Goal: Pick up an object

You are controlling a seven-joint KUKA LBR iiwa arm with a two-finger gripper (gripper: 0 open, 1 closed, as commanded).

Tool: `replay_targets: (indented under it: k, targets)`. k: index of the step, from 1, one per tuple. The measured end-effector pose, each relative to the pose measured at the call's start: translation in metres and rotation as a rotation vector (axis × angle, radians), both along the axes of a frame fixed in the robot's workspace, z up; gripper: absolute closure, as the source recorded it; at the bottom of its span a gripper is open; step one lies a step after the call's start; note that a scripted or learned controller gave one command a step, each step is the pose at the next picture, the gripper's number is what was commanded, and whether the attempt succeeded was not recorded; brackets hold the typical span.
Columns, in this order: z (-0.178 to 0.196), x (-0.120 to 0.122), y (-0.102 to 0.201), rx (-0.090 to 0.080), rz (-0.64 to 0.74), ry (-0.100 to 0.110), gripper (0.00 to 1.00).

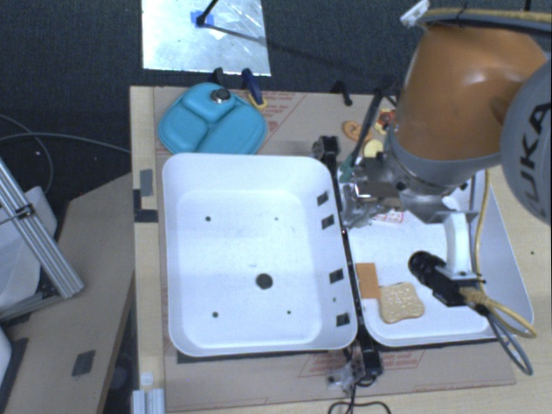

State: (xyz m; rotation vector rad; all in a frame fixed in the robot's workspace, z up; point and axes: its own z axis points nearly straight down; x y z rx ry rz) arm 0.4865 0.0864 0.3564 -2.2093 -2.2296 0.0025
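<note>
In the right bin (509,296), a tan toast-shaped piece (401,302) lies near the front edge. A flat orange-brown rectangle (367,279) rests just left of it, against the divider. My gripper (360,198) hangs low over the bin's far left part, close to the divider and largely covered by the orange wrist. A red-and-white item (390,218) peeks out from under it. A yellow piece (373,149) and an orange piece (352,130) lie at the bin's far end, partly hidden by the arm.
The left bin (198,188) shows a small dark round spot (264,281) on its floor. A blue compartment tray (211,121) sits behind it on the bench, and a silver sheet (205,24) lies farther back. The arm covers most of the right bin.
</note>
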Motion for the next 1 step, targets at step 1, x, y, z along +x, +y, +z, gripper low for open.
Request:
replay_targets:
  k: [1]
  targets:
    - [0.0075, -0.0004, 0.0758, 0.002, 0.002, -0.005, 1.00]
